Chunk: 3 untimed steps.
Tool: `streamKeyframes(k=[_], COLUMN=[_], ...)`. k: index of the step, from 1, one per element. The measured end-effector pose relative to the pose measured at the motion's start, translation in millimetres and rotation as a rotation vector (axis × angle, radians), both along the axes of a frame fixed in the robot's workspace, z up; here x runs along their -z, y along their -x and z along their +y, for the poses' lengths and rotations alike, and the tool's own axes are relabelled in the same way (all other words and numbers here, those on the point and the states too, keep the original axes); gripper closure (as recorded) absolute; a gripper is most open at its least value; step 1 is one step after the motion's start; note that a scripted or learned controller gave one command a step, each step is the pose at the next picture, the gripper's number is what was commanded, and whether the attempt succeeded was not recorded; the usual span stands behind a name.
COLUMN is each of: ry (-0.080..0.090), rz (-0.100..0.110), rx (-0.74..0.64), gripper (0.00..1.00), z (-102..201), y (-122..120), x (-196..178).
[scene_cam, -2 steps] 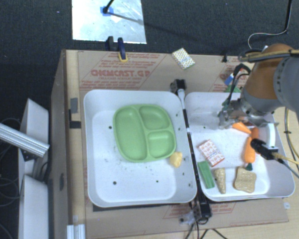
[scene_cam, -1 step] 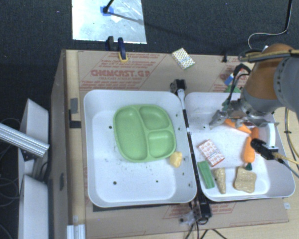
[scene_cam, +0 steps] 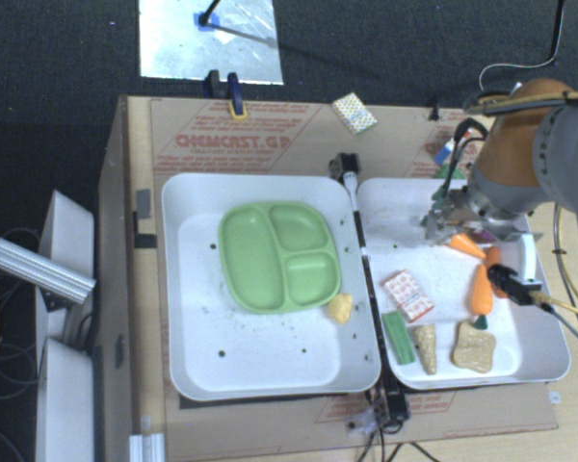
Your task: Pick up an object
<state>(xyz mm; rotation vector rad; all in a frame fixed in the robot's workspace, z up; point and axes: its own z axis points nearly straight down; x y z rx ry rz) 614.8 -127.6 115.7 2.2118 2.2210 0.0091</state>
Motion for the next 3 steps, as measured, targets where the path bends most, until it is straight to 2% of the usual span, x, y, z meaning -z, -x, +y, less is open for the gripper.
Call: streamKeyframes(k=[1, 2, 3], ry=[0.0, -0.001, -0.001], rz=[0.0, -0.003, -0.003], rx=[0.0, -0.001, -0.002], gripper=[0.0, 1.0, 0.0], z=[0, 0, 0], y=[0, -1, -1], x=[0, -11, -11])
